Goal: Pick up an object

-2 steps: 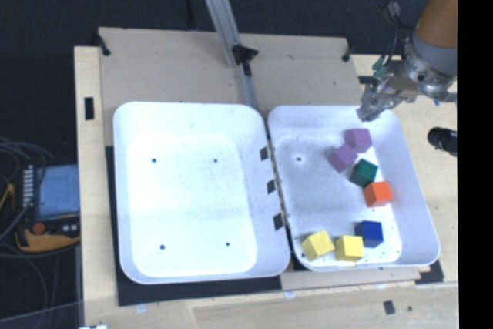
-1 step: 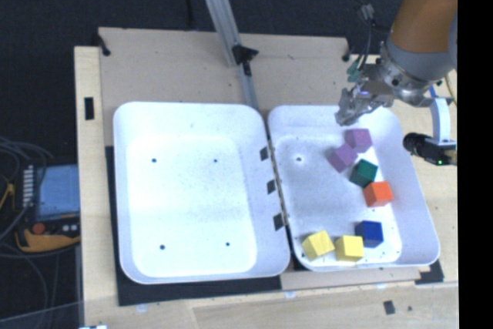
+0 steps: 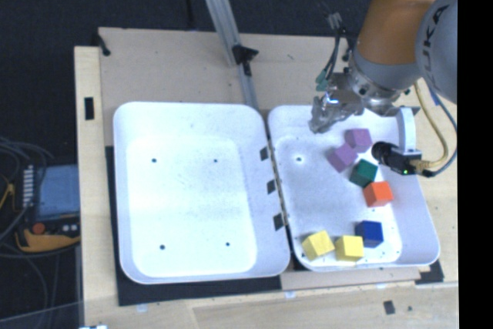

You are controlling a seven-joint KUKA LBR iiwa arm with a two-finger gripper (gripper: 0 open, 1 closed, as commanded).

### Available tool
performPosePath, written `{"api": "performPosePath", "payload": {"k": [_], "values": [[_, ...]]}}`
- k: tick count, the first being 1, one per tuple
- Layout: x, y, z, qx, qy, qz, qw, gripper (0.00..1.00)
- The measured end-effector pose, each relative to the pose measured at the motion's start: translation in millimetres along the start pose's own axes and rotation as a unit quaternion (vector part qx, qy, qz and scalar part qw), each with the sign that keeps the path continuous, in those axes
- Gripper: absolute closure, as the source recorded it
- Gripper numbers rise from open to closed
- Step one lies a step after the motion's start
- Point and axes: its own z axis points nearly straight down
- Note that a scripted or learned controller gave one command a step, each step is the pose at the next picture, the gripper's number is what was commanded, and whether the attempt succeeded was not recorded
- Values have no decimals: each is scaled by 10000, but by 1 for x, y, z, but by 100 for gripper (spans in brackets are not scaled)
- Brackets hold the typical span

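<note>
My gripper [image 3: 324, 118] hangs over the back part of the right bin [image 3: 308, 189], near its far left corner. Nothing shows between its fingers. Two purple blocks [image 3: 357, 139] [image 3: 343, 158] lie just right of and in front of it. A green block [image 3: 363, 173] and an orange block [image 3: 377, 193] sit further toward the front right. A blue block [image 3: 370, 232] and two yellow blocks [image 3: 317, 244] [image 3: 349, 246] rest near the bin's front edge.
The left bin [image 3: 189, 189] stands beside the right one. A slanted metal rod [image 3: 223, 19] runs down to the gap between the bins at the back. A black cable plug [image 3: 389, 156] hangs off the arm by the green block.
</note>
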Motion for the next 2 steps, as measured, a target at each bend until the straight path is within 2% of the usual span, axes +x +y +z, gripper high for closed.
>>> {"api": "performPosePath", "payload": {"k": [1, 2], "values": [[46, -5, 18, 3, 1, -3, 10000, 100], [107, -19, 21, 1, 8, -10, 10000, 100]]}}
